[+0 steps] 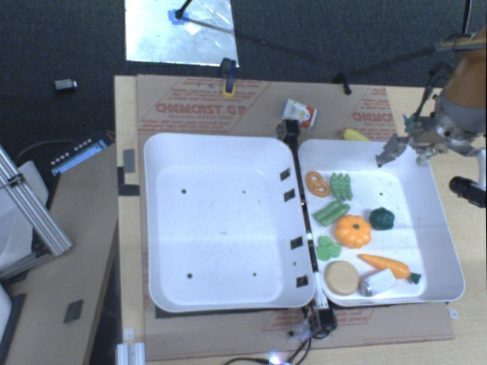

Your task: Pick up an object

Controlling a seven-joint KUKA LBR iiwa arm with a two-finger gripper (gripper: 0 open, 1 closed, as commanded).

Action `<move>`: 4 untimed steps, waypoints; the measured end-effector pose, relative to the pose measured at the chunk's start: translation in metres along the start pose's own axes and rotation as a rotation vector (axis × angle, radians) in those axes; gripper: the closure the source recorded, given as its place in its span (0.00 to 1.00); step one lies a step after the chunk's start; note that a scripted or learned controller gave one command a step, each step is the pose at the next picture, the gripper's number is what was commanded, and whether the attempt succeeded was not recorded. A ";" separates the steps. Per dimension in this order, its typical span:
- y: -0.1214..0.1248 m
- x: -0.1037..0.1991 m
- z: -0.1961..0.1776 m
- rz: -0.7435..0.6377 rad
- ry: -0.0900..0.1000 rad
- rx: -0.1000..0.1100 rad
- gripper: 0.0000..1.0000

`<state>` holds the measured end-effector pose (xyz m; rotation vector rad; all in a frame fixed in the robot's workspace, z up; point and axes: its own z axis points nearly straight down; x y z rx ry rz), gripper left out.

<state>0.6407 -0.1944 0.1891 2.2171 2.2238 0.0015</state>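
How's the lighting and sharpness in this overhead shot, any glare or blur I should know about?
In the camera view, light is even and soft; the white bins look bright but keep their detail. A reflective sheet at the top shows mottled glare. The toy foods, such as the orange pumpkin, read clearly, if slightly soft. The tool at the right bin's upper edge is small and somewhat blurred.

The arm (466,90) is cut off by the right edge, and the gripper (401,147) is too blurred to be read.
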 end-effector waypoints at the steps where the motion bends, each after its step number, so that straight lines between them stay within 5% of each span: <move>1: 0.016 0.084 0.108 -0.007 0.002 0.002 0.00; 2: 0.016 0.079 0.093 -0.003 0.000 -0.003 1.00; 3: -0.025 0.110 0.105 -0.002 0.001 0.003 1.00; 4: -0.002 0.184 -0.001 -0.007 0.002 -0.008 1.00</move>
